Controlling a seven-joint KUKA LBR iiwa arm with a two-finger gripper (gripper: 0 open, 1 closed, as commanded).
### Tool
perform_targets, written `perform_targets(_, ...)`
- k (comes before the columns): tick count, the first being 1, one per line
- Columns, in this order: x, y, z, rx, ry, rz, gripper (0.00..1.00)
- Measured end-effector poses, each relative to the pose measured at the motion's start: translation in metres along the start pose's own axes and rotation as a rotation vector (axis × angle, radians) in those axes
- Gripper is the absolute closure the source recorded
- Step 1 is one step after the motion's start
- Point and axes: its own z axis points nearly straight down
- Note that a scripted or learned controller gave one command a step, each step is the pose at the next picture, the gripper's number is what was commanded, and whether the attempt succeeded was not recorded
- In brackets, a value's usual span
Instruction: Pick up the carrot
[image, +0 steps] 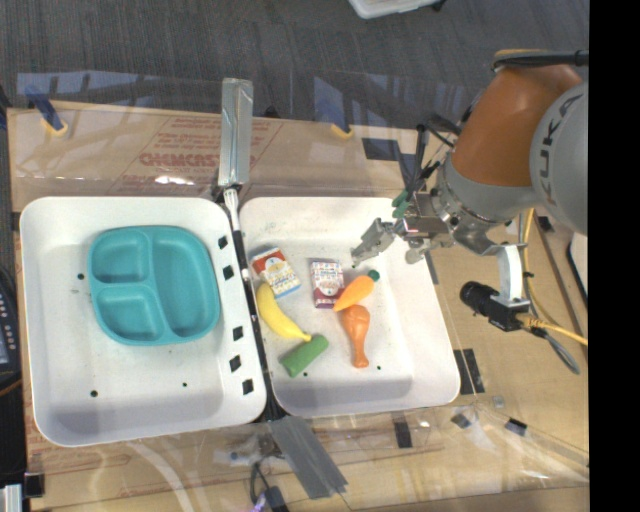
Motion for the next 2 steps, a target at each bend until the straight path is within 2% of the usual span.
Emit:
perform_targets(1, -0.036, 0.01, 0.08, 0.001, 0.0, -0.145, 0.0)
perform_targets(2, -0.066, -0.003, 0.182, -0.005, 0.0, 0.036, 0.0)
